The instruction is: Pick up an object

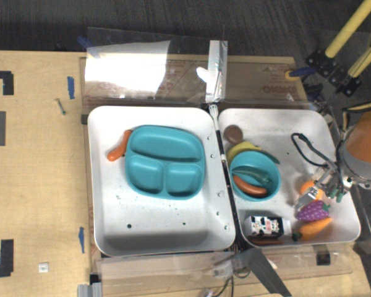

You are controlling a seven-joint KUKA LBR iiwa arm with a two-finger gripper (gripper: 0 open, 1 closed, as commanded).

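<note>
My gripper (324, 187) sits low in the right bin (278, 119), at its right side; cannot tell how it is set. Purple grapes (313, 211) and orange pieces (316, 226) crowd just beneath. Risk: the clutter lets me nudge items aside or pinch two together.
</note>
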